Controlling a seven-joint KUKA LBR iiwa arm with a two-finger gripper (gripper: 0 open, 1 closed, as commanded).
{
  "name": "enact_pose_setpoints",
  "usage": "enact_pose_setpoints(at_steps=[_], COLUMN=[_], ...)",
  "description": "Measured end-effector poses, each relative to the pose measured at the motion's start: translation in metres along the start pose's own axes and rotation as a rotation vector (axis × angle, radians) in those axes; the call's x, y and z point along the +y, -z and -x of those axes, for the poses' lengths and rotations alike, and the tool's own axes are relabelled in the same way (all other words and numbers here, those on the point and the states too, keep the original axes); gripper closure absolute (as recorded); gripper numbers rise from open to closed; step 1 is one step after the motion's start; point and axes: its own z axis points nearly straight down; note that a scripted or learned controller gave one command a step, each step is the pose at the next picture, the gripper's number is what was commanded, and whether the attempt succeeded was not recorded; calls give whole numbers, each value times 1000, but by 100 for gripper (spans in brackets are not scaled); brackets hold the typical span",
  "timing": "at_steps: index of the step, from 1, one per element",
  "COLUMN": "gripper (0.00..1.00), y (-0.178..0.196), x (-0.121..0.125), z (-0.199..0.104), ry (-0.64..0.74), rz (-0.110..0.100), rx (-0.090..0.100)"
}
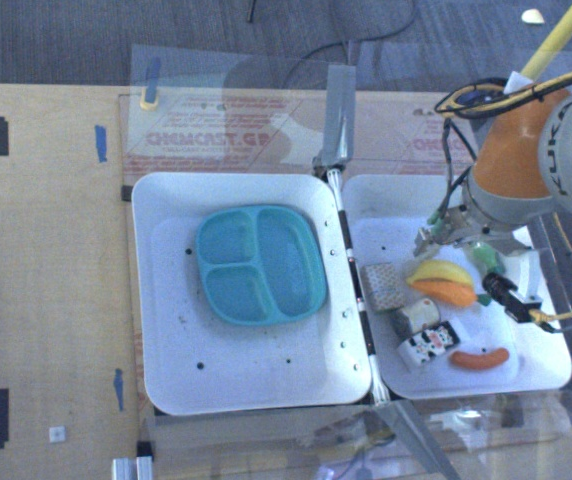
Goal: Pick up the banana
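Just below the gripper (444,230), the banana (440,270)

Far left of hand: teal divided plate (262,265) in left bin (166,348). Below hand, right bin (551,368): carrot (444,291), grey sponge (383,283), black-white toy (431,345), red sausage (480,358).

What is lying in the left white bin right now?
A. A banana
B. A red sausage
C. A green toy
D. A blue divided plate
D: the blue divided plate lies alone in the left bin, while the banana sits with the other small items in the right bin.
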Motion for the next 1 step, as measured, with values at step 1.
enact_pose_setpoints(at_steps=[1], gripper=[100], y=[86], x=[-21], z=[6], ry=[-104], rz=[-14], rx=[0])
